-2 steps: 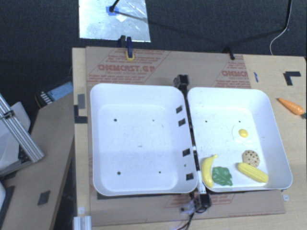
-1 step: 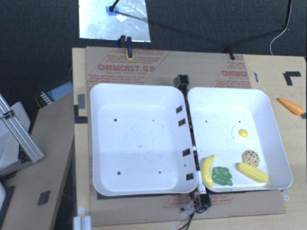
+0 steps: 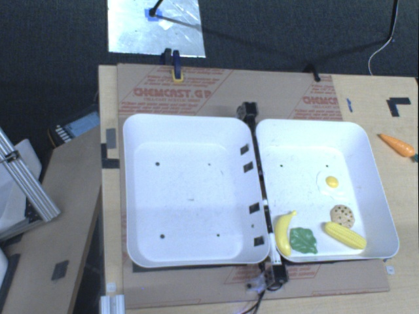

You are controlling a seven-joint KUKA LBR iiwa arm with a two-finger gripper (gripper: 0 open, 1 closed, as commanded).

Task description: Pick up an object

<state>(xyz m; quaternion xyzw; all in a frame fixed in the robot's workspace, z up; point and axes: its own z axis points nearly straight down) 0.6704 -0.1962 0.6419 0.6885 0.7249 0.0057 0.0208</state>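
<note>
The right bin holds several toy foods near its front. A yellow banana lies by the front left corner, with a green leafy piece touching its right side. To their right rest a brown cookie and a yellow corn cob. A fried egg with a yellow yolk lies farther back on the right.
The left bin sits beside the right one, joined by a black-clipped divider. An orange carrot lies on the bench outside the right bin. A metal plate is at the back left, an aluminium rail at the left.
</note>
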